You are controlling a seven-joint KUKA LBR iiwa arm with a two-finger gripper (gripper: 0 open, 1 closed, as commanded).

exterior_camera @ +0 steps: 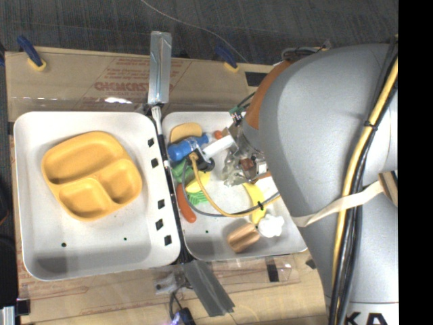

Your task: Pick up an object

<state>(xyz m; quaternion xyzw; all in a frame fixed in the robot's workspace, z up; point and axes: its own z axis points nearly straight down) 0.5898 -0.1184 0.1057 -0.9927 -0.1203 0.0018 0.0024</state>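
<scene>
The gripper (238, 166) sits low in the right bin (287, 246); I cannot tell its grip; a yellow piece (255, 193) lies just beneath, so close squarely there

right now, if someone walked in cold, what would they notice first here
First the big grey arm, which fills the right side and hangs over the right bin. Next the yellow divided tray, lying alone in the left bin. Then the jumble of small things in the right bin: a blue object near the divider, an orange-red piece below it and a brown piece towards the near edge.
</scene>
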